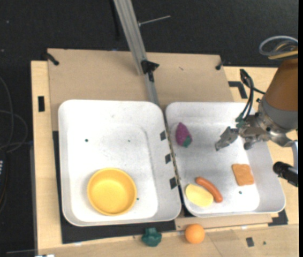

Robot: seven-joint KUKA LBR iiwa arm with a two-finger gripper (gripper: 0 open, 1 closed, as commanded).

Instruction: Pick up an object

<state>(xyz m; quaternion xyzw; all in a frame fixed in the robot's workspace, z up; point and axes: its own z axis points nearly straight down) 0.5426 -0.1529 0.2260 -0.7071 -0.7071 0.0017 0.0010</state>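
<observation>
Down at the bottom edge, an orange ball [194, 233] and a small green thing [151, 237] lie on the bench, outside the bins.

From the camera view, the gripper [236, 137] hangs over the right bin [266, 202], near the right side. Its fingers look spread apart with nothing between them. To do well, I think it should pick one toy, come straight down and close slowly.

That bin holds a purple toy [182, 134], a tan square [242, 174], a red sausage [209, 189] and a pale yellow piece [198, 195] touching it.

At lower left, the left bin [82, 116] holds a yellow bowl [112, 191].
</observation>
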